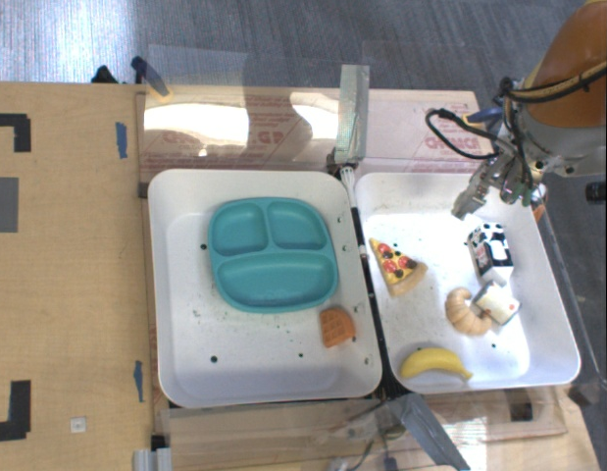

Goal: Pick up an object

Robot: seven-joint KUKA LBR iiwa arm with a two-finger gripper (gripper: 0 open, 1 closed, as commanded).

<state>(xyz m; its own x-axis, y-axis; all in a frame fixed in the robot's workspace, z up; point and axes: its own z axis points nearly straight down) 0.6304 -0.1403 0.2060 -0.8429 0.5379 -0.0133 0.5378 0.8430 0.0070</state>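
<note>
Grey carpet-like floor runs across the top. A brown cardboard sheet covers the left side — black marks and blue tape bits on it. A clear glossy panel catches bright glare.

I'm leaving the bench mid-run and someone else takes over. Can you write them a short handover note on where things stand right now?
Gripper: above the right bin's far side, with nothing visible between its fingers; open or shut is unclear.
Right bin: pizza slice, black-and-white cow toy, croissant touching a white cup, banana at the near edge.
Left bin: teal divided plate, small orange-brown piece beside it.
Done: nothing picked up yet.
Left: grasp and lift one object; the cow toy looks nearest to the gripper.
</note>
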